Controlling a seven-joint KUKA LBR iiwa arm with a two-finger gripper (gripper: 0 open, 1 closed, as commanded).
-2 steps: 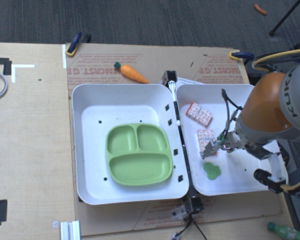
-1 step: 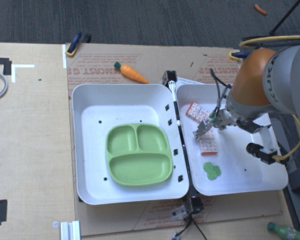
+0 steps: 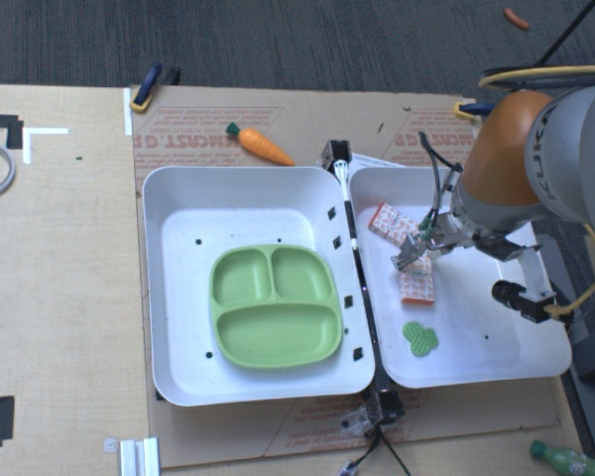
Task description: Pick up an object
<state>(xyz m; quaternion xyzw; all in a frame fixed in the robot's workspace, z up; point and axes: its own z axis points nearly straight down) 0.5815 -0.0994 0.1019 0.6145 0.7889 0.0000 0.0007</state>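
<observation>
— While the arm (image 3: 535,157) is reaching in from the right, where is its gripper (image 3: 413,257) sitting?

— It is hanging low over the right bin (image 3: 496,350), near that bin's left half. Its tip is sitting just over the upper edge of a red-and-white patterned packet (image 3: 417,286) that is lying flat on the bin floor.

— Is it holding that packet?

— I am not seeing anything between the fingers, and the view is too small and cluttered there to say whether they are spread or closed. I cannot tell.

— What else is lying in that bin?

— A second red-and-white packet (image 3: 390,222) is lying just up and left of the gripper, tilted, close to the divider between the bins. A small green leafy-looking piece (image 3: 419,339) is resting below the first packet, nearer the front wall, apart from both packets.

— And the left bin (image 3: 169,296)?

— It is holding a green divided plate (image 3: 276,305) with three compartments, sitting roughly in the middle.

— Anything lying outside the bins?

— A toy carrot (image 3: 262,145) is lying on the cardboard behind the left bin, and a blue-and-yellow clip (image 3: 146,86) is sitting further left near the bench's back edge.
</observation>
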